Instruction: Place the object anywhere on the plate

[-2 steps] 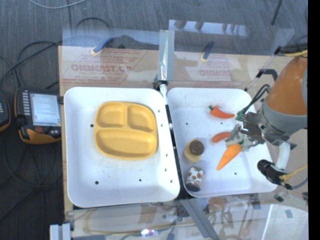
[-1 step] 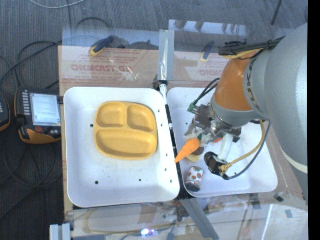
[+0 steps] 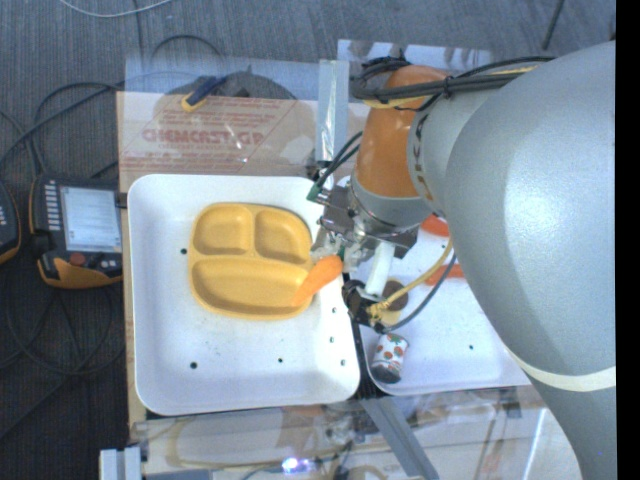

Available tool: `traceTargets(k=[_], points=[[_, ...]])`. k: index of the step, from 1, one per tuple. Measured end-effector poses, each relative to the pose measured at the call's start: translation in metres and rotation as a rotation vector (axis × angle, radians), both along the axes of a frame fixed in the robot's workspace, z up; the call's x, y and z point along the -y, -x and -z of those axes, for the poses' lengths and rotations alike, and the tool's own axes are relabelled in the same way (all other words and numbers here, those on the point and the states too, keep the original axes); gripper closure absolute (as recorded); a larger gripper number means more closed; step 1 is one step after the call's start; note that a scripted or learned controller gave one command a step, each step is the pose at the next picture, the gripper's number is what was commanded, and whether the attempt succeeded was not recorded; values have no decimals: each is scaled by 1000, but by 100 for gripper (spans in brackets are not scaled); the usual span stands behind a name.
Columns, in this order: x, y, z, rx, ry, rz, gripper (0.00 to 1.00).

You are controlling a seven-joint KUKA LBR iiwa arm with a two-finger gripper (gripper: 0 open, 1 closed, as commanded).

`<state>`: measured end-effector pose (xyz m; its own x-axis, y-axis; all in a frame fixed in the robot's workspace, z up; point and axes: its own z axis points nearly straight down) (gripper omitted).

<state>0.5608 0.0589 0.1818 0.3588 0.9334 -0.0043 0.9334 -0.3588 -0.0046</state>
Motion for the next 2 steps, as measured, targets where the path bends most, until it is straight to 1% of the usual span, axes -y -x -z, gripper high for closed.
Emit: traceTargets(k=[1, 2], points=[[-7, -48, 0, 1, 2, -53, 100], [-6, -48, -1, 1, 3, -52, 0]])
